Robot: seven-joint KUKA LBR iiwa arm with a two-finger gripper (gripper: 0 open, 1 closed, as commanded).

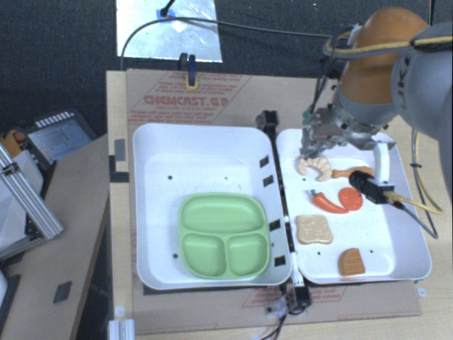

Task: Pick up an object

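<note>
In the right bin (407, 257) lie a pale croissant (316, 166), an orange carrot-like piece (348, 173), a red pepper (327, 202), a red tomato (350, 198), a slice of toast (313, 229) and a brown cookie (351, 262). My gripper (312, 148) hangs low over the bin's far left part, its tips just above the croissant. Nothing shows between its fingers.
The left bin (152, 161) holds a green divided plate (223, 234) at its near right. A black clip divider (272, 168) runs between the two bins. The arm's grey and orange body (382, 62) looms over the right bin's far side.
</note>
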